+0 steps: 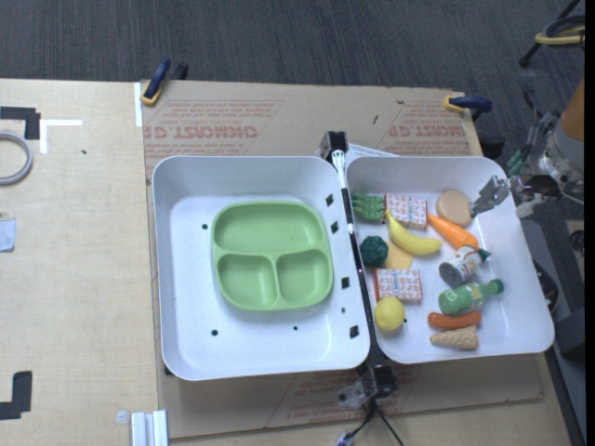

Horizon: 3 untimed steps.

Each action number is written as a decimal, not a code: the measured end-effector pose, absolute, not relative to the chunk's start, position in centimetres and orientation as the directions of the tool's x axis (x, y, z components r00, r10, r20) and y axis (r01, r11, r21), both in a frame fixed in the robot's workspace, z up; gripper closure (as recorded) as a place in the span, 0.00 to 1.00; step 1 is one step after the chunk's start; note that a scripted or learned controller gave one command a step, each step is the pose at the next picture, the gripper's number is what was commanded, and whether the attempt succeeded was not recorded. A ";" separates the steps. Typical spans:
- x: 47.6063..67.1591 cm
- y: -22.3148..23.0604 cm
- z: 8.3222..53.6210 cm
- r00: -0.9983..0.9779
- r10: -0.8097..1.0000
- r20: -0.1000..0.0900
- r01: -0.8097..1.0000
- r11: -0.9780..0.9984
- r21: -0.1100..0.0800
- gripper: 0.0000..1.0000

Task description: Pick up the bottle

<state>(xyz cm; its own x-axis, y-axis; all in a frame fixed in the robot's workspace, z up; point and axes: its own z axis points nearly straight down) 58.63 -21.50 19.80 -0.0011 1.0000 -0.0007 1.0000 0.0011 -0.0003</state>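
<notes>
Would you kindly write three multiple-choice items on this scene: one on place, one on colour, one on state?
1. Where is the bottle?
A. right bin
B. left bin
C. on the cardboard

2. What colour is the plate?
A. red
B. green
C. blue

3. How does the bottle rest?
A. upright
B. on the plate
C. on its side

Answers:
1 A, it sits among the toy food in the right bin.
2 B, the divided plate in the left bin is light green.
3 C, it lies flat, cap pointing right.

plate (272, 266) in left bin (177, 249), bottle (469, 295) in right bin (525, 314)
</notes>
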 end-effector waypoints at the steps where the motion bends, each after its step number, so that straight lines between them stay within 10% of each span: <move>1: 58.7 -21.5 20.8 -0.004 1.000 -0.002 1.000 0.004 0.000 1.00; 3: 47.8 -14.2 29.8 0.137 0.991 -0.001 0.991 -0.137 -0.001 1.00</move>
<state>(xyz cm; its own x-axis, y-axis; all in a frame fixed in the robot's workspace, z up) 47.76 -14.21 29.81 0.1369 0.9906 -0.0010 0.9906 -0.1369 -0.0009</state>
